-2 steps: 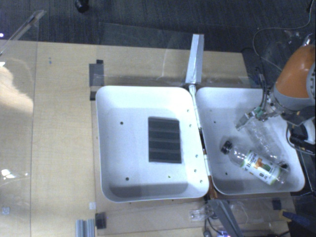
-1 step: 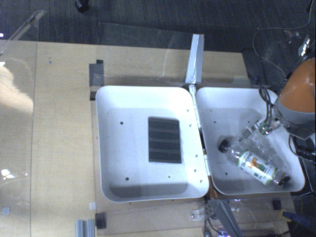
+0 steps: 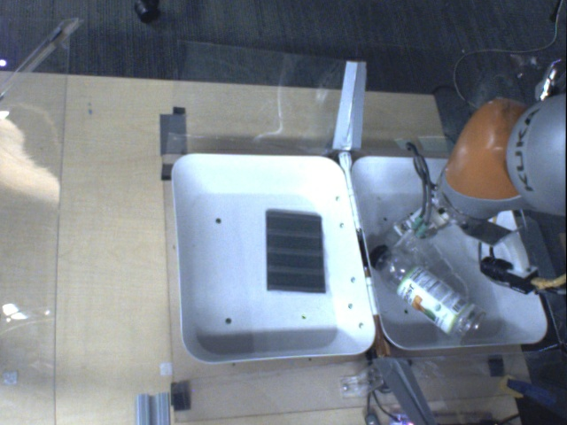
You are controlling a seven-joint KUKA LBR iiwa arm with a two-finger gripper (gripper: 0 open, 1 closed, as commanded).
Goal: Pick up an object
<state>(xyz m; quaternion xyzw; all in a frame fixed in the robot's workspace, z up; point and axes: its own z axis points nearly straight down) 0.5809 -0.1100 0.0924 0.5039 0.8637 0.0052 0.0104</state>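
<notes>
A clear plastic bottle (image 3: 431,294) with a black cap and a green and white label lies on its side in the right bin (image 3: 390,189). Its cap points toward the wall between the bins. My gripper (image 3: 420,227) is low in that bin, just above and behind the bottle's neck end, under the orange wrist band (image 3: 481,159). The arm hides much of the gripper. A dark grey ribbed rectangular block (image 3: 295,251) lies flat in the middle of the left bin (image 3: 204,202).
A metal post (image 3: 349,106) stands at the back where the two bins meet. Black cables (image 3: 507,274) hang off the arm over the right bin's right side. The wooden bench (image 3: 97,264) spreads out to the left.
</notes>
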